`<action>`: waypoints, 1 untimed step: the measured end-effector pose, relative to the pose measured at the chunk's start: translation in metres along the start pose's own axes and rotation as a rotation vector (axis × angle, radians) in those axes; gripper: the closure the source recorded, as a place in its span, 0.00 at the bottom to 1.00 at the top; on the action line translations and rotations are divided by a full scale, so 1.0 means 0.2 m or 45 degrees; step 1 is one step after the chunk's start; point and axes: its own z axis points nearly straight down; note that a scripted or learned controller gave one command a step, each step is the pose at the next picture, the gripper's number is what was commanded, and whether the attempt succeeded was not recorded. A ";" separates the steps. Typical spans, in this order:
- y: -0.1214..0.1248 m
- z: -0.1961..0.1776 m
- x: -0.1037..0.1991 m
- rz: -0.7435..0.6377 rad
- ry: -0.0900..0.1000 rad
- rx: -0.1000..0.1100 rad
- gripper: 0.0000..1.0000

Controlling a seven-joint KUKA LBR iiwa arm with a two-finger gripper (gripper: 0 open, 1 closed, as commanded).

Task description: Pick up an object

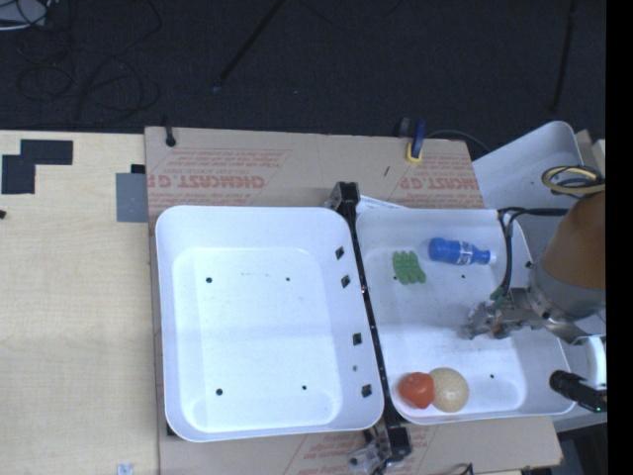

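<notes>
The gripper (487,322) hangs low in the right bin (554,404); I cannot tell its opening. 2 balls (435,389) lie just below-left, so it should centre over 1 before closing.

Bench (69,305) bears cardboard sheet (297,166), two white bins (168,265) side by side.

Even overhead light; soft, slightly blurry picture; white bins (257,228) bright, floor dark.

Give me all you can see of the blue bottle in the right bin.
The blue bottle lies on its side near the far wall of the right bin, its paler end pointing right. It looks like plastic, small, apparently intact. Nothing touches it: the green object lies apart to its left, the gripper nearer the camera.
</notes>
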 end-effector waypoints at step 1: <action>-0.01 -0.19 0.16 -0.010 -0.001 -0.002 1.00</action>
